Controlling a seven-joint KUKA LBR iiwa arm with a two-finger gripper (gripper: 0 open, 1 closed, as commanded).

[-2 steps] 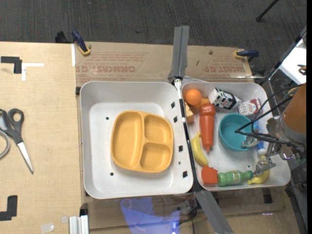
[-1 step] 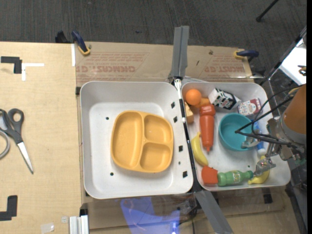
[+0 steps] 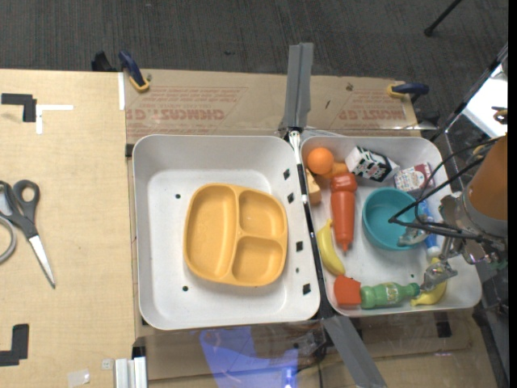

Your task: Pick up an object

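White bins: two side by side; left bin (image 3: 149,241), right bin (image 3: 468,297).
Left bin: holds a yellow tray (image 3: 236,234) with three compartments, lying flat.
Right bin: orange ball (image 3: 320,160) at the far left corner; red bottle (image 3: 343,208) lengthwise just beside a banana (image 3: 327,250); teal bowl (image 3: 389,217) in the middle; green bottle (image 3: 388,295) along the near wall, a red block (image 3: 347,291) touching its left end; cow toy (image 3: 370,165) at the far wall.
My gripper (image 3: 436,272): low over the near right corner of the right bin, just beside the green bottle's right end; whether my fingers are apart or together, I cannot tell.
Bench: scissors (image 3: 28,225) at the left.
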